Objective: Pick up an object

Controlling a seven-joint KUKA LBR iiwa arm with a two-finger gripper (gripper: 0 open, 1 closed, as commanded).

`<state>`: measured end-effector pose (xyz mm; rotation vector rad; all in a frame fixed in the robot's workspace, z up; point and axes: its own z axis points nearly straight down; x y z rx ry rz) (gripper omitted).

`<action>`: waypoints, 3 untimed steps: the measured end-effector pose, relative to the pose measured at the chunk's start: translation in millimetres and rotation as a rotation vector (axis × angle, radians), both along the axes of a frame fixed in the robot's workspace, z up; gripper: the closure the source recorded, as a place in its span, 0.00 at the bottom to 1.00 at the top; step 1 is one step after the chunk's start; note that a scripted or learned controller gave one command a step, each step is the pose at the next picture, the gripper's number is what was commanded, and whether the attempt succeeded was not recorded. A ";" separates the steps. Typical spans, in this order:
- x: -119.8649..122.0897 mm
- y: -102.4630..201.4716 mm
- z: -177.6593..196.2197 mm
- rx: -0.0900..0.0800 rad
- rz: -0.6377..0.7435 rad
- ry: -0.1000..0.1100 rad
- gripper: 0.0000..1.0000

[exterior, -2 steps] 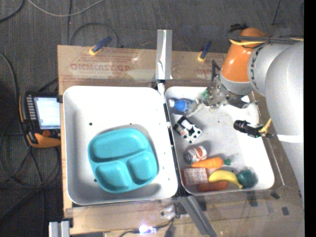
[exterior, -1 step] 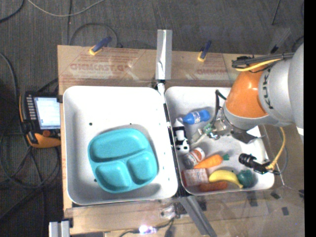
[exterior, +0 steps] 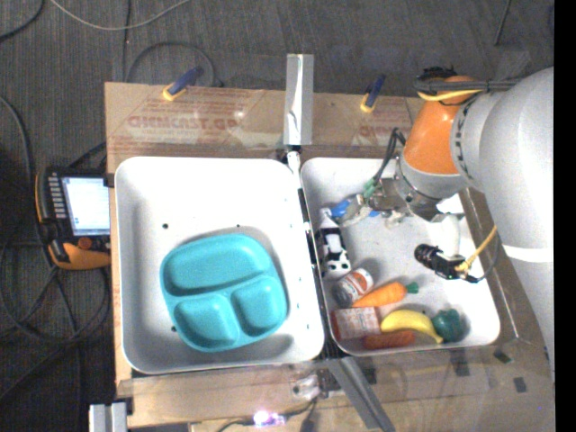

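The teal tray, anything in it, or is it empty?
Empty. The tray lies flat in the left bin, all three compartments showing bare teal.

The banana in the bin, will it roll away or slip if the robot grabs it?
Probably not far: the banana is curved and lies wedged among the carrot and other toys. Its skin looks smooth and shiny, so it might slip. It looks like a light plastic toy.

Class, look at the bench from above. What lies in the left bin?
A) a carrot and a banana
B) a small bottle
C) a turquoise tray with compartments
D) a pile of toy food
C: the turquoise tray, split into three compartments, lies in the left bin; the carrot and banana lie in the right bin.
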<state>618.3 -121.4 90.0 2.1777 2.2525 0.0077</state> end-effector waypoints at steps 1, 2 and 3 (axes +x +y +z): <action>48.1 -31.3 -0.5 0.010 0.016 0.032 0.00; 47.9 -30.4 -0.3 0.001 0.040 0.028 0.00; 45.8 -30.9 7.0 -0.003 0.043 0.038 1.00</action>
